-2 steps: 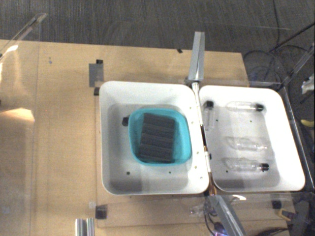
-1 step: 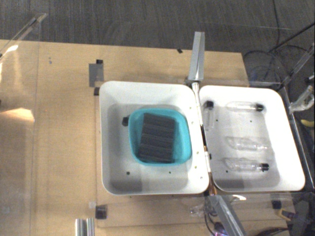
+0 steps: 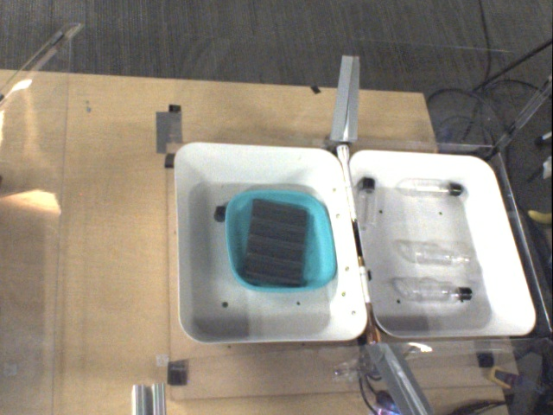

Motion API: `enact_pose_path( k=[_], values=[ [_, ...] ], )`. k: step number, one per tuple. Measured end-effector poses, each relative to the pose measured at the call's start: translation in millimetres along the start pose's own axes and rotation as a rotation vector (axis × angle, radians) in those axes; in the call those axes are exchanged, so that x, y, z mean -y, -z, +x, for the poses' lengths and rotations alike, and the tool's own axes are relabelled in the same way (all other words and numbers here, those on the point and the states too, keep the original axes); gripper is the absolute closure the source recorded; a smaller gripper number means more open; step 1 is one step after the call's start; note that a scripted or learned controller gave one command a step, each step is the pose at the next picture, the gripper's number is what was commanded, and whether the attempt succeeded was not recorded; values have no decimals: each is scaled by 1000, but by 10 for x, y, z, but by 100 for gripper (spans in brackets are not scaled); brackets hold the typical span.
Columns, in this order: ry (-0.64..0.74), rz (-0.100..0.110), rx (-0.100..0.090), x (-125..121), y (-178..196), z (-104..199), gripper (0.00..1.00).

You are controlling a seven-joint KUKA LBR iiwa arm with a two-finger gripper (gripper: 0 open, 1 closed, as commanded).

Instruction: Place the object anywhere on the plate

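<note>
While lying flat, dark ribbed block [image 3: 276, 244] on turquoise plate [image 3: 323, 247], left bin [image 3: 197, 232].

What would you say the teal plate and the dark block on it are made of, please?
The teal square plate with rounded corners looks like smooth moulded plastic, from its even colour and soft rim. The dark grey ridged rectangular block looks matte, perhaps foam or rubber; the view leaves that open.

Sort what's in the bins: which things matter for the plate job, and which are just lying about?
For the job:
- teal plate, left bin
- dark ridged block, already lying on the plate

Lying about:
- three clear tubes, right bin
</note>
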State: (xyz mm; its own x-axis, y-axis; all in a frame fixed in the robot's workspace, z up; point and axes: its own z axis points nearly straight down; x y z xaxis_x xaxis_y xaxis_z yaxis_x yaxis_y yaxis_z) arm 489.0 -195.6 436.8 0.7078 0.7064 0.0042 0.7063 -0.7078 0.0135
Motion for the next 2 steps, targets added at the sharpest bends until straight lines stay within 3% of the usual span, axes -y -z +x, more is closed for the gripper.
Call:
enact_pose_path(
  k=[2],
  values=[
    [-210,3,0,-33,-6,-40,0]
  ],
)
